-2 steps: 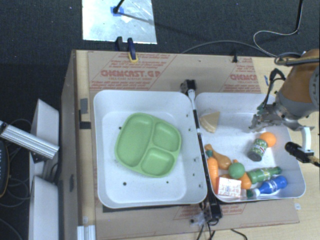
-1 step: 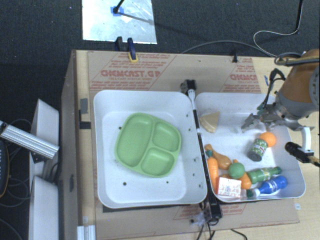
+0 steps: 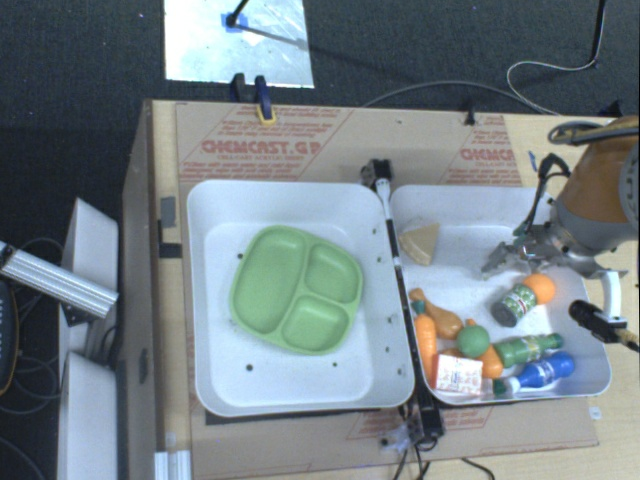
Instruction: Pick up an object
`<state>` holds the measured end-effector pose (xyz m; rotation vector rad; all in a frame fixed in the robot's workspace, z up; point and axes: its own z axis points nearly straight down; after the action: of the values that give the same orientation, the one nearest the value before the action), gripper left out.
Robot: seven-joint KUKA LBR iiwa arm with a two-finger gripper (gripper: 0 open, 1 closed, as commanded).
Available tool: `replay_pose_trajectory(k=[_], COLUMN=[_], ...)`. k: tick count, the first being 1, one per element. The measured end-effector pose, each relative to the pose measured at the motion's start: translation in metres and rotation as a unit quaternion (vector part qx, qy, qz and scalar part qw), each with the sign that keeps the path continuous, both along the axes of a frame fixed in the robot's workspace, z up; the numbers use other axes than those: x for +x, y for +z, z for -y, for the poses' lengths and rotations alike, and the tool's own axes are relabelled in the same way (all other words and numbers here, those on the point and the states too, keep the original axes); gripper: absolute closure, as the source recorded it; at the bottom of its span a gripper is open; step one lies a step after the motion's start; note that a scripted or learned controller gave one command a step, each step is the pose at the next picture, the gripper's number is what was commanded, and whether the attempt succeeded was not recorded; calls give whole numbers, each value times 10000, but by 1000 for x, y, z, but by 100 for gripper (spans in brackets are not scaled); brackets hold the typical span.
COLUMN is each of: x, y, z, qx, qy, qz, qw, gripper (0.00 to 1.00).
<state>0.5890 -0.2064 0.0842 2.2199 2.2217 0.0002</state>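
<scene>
Hovering over the right shallow white bin, grey two-finger pincer spread open and holding nothing, just beside a small green-labelled jar and round orange ball.

The arm is a rounded body, orange-tan on its upper part and grey beneath, seen above the right-hand white bin. A thin black cable loops along its left side. From the grey part a cluster of slim grey metal pieces fans out over the bin. Just right of the bin's rim sits a white curved piece and a black tip.
</scene>
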Motion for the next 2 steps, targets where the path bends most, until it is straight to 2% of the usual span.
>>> replay_pose_trajectory(k=[1,2], x=[1,1], y=[11,11], z=[1,1], qx=[-6,-5], qy=[3,2], qz=[19,17], qw=[10000,10000], gripper=[100,0])
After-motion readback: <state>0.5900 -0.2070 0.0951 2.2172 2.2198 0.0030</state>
